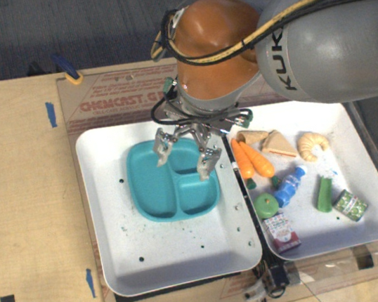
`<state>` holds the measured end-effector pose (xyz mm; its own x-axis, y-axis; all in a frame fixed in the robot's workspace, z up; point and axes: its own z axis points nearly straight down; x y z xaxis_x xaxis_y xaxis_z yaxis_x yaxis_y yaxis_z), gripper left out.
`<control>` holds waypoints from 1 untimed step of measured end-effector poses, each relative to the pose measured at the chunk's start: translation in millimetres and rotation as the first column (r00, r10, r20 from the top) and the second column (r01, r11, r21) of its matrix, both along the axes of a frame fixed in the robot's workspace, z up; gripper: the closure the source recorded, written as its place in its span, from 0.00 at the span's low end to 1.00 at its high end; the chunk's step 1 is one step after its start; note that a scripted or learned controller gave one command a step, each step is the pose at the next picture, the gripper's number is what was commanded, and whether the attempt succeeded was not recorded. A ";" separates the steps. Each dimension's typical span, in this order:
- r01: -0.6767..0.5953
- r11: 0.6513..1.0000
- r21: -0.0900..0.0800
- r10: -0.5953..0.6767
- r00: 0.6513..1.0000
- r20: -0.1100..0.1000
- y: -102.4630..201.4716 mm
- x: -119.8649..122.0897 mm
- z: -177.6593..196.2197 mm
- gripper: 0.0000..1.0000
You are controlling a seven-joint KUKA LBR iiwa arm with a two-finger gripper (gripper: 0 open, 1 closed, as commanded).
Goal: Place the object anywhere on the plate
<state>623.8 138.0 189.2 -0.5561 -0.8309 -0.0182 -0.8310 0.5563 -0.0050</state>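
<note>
Arm (pixel 284 32) fills the upper right of the frame, nearest the lens, orange band over the wrist. End effector (pixel 185 157) hangs above the plate (pixel 172 181), upper right part of it, in the left bin (pixel 107 216). Fingers (pixel 163 151) spread apart, nothing between them. Plate bare. Candidate objects all sit in the right bin (pixel 373 189): carrots (pixel 254 160) just beside the divider, bottle (pixel 288 186), shell (pixel 313 143), carton (pixel 281 230). Judgement: no object in hand yet. To do the step well, cross to the right bin, centre over one item, carrots nearest, descend straight, close firmly before lifting.
</note>
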 end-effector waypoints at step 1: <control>0.000 1.000 0.000 0.000 1.000 0.000 0.0 0.0 0.0 0.00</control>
<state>623.8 138.0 189.2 -0.5561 -0.8309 -0.0182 -0.8310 0.5563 -0.0050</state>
